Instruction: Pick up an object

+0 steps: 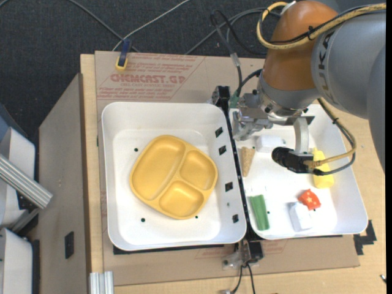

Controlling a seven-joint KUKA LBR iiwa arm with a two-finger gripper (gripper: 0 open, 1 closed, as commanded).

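Camera view: we're seeing the gripper (246,129) hanging low over the far left corner of the right shallow white bin (343,225), tight against the wall it shares with the left shallow white bin (113,164). From this angle we're honestly not able to tell how far open it is, or whether it has hold of anything.

Pickable stuff is all sitting in the right bin. The tan ridged cone (247,159) is lying just on the near side of the gripper, wide end towards it and tip pointing at the near edge, hugging the shared wall. The green rectangular block (258,211) is lying further along that same wall, close to the near left corner. The small orange-red lump (309,198) and the small white block (300,217) are sitting just beside each other near the near edge. The yellow chunk (323,176) is resting a bit beyond them, towards the right wall.

We're seeing bare bin floor in the middle, between the cone and the orange-red lump.

In the left bin, the yellow three-compartment plastic plate (174,176) is lying in the middle, with bare floor running all round it and its rim staying apart from every wall.
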